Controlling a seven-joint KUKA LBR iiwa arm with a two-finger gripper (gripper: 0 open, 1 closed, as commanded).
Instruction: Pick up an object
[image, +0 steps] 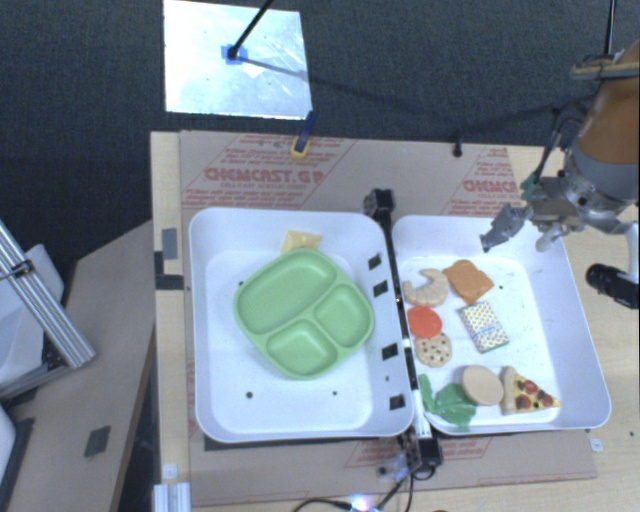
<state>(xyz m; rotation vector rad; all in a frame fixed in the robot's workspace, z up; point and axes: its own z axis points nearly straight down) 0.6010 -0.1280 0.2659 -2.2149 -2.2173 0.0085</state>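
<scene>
Camera view has the gripper (518, 228) hovering at upper right over the right bin (570, 300), jaws spread and holding nothing, presumably lining up on the toy food below, the nearest being the toast piece (469, 280) right-of-centre.

The wooden bench (120, 290) carries a sheet of printed cardboard (330, 165). On the cardboard two shallow white bins stand side by side, touching: the left bin (215, 400) and the right bin (575, 320). Behind the cardboard lies a shiny foil sheet (240, 60).
</scene>
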